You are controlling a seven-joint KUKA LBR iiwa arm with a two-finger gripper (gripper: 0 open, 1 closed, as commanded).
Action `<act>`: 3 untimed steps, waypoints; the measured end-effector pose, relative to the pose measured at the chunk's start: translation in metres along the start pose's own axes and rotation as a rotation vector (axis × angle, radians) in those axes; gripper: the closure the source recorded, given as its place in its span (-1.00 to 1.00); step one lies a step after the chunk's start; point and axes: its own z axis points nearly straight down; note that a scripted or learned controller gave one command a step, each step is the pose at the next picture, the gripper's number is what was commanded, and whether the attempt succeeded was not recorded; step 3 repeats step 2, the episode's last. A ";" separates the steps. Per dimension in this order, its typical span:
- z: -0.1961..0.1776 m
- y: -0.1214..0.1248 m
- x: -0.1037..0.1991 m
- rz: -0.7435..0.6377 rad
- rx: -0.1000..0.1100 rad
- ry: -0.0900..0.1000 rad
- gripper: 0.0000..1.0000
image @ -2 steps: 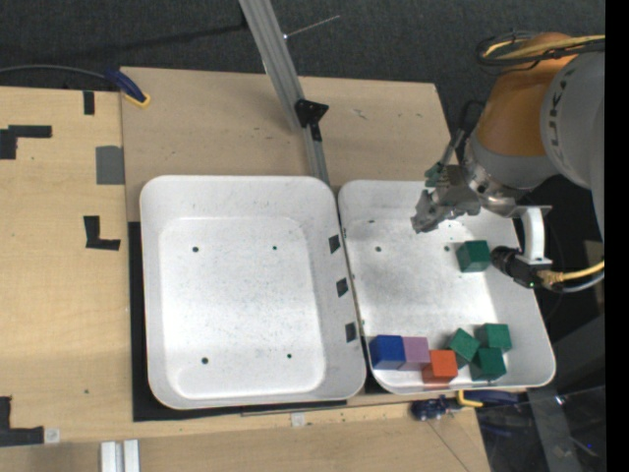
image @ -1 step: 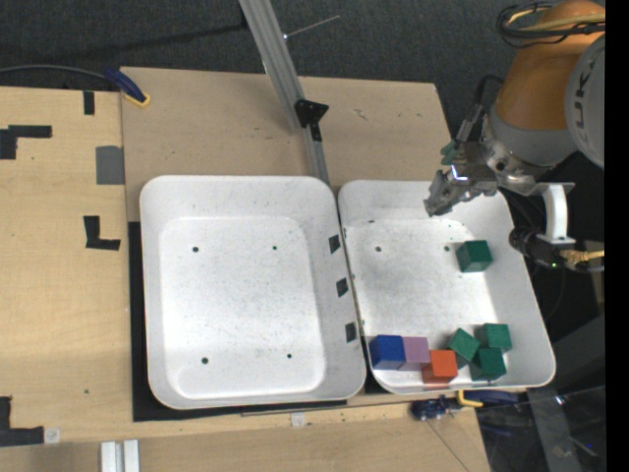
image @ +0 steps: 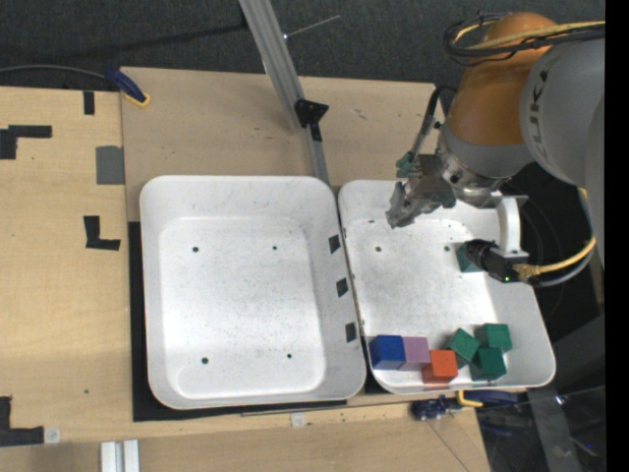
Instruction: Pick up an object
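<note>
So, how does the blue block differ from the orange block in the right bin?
The blue block is blue, and the orange block is orange. The blue block looks a little larger. It lies at the left end of the cluster, beside the bin's left wall, while the orange block sits further right, below the purple block and near the green blocks. Both are cube-like and lie in the right bin, near its front edge.

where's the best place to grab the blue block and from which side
Judging from the view, come straight down on the blue block and pinch its near and far faces. Its left face sits by the right bin's wall and the purple block touches its right face.
</note>
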 end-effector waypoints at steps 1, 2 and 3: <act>-0.006 -0.008 0.056 -0.002 -0.001 0.001 1.00; -0.009 -0.019 0.111 -0.002 0.000 0.001 1.00; -0.009 -0.019 0.111 -0.002 0.000 0.001 1.00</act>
